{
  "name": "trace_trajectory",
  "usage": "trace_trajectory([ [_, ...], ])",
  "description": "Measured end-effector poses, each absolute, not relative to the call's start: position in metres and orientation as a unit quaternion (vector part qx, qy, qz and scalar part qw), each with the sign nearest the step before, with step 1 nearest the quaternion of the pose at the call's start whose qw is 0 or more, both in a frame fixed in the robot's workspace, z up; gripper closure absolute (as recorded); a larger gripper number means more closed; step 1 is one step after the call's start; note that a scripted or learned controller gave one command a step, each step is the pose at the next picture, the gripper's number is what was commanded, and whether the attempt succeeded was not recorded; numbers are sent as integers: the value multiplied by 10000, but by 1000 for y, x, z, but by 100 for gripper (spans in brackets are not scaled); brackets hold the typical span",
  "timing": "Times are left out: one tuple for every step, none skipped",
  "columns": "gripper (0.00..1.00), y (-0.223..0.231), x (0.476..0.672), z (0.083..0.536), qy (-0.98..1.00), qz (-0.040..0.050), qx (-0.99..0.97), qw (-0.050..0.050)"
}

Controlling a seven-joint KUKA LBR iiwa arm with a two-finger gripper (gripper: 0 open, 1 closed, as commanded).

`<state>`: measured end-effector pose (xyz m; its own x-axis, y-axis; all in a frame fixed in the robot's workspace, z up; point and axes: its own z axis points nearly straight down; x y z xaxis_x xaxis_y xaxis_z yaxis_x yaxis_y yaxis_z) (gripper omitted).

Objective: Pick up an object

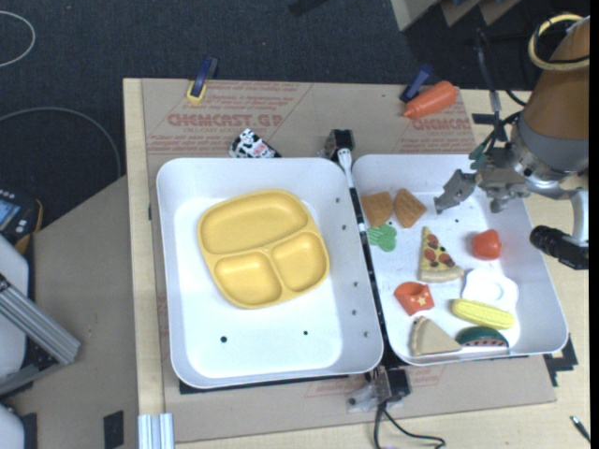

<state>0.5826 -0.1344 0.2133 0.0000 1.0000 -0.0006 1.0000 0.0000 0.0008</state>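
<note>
So on the left side of the frame there's the left bin (178,279) with just a yellow divided plate (263,248) sitting in it, nothing to grab there really. All the action is in the right bin (543,293), centre-right of the frame. Going across it: two tan bread-looking pieces (393,208) near its upper left, a green toy (382,238) just below them, a pizza slice (436,255) in the middle, a small red piece (414,297) under that, then a sandwich wedge (429,337), corn cob (483,313) and watermelon slice (483,339) along the bottom, plus a red tomato-ish thing (486,244) further right.

The gripper (473,190) hangs over the upper part of the right bin; its fingers look spread apart with nothing between them.

My read: it's in the approach step, no pick yet. Closest candidates are the bread pieces, the pizza slice and the red thing. Next it needs to settle over one, drop down and close without clipping the neighbours.
</note>
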Motion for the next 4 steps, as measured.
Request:
trace_trajectory([
  [0, -131, 587, 151, 7071, -18, 7071, -32],
  [0, -135, 592, 91, 7070, -19, 7072, -31],
  [0, -135, 592, 84, 7070, -10, 7072, -18],
  [100, -135, 592, 96, 7066, 1, 7076, -4],
])
